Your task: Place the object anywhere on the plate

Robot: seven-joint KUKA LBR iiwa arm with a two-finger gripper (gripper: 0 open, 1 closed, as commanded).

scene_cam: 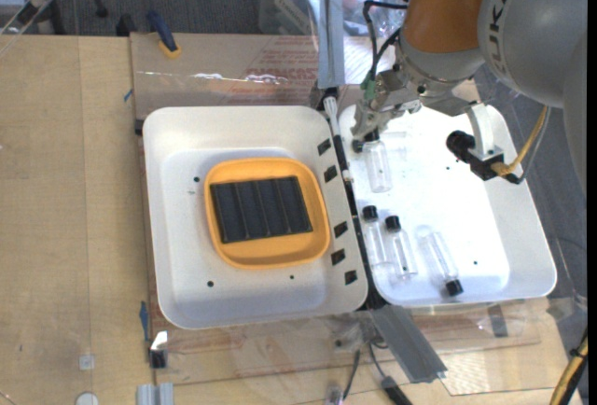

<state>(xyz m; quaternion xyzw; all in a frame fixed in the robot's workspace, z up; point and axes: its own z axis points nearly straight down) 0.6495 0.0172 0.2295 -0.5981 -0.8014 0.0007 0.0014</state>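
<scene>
The gripper (366, 125) hangs low at the right bin's (522, 235) upper-left corner, probably to pick a clear vial (375, 166) lying just below its fingertips; its opening I cannot tell; the orange plate (222, 244) waits well left, in the other bin (177, 282).

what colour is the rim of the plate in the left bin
Orange-yellow, around a black ribbed centre, on the square plastic plate; camera view shows it best.

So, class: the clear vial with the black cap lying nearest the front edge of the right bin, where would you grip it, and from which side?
Grip the vial across the middle of its clear body, coming straight down from above. It lies flat on the right bin with room on both long sides, so fingers can close across its narrow width, probably without slipping toward the cap.
</scene>
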